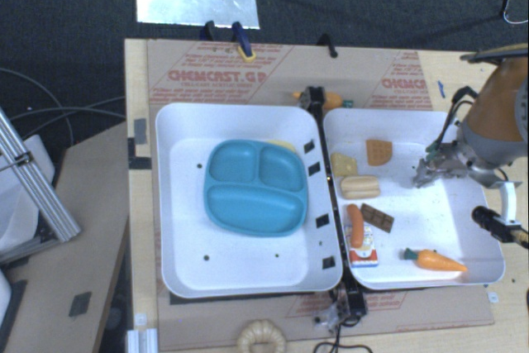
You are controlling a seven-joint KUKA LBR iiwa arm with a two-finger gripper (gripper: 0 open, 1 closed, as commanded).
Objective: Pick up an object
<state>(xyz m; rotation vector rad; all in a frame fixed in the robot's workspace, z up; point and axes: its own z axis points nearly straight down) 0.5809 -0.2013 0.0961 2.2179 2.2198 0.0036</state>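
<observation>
The right bin (430, 121) holds several toy foods: an orange toast slice (379, 151), a pale cheese wedge (343, 165), a cream bread roll (360, 187), a brown chocolate bar (377, 217), a red-orange sausage (355, 224), a small printed carton (364, 252) and a carrot (436, 260). My gripper (430, 169) hangs low over the bin's right part, right of the toast and roll, touching none of them. Nothing shows between its fingers.
The left bin (182, 260) carries a blue divided plate (252, 186) with a yellow piece (283, 145) peeking behind it. The orange-banded arm (500, 107) comes in over the right bin's right rim. A beige ring (263, 336) lies on the bench front.
</observation>
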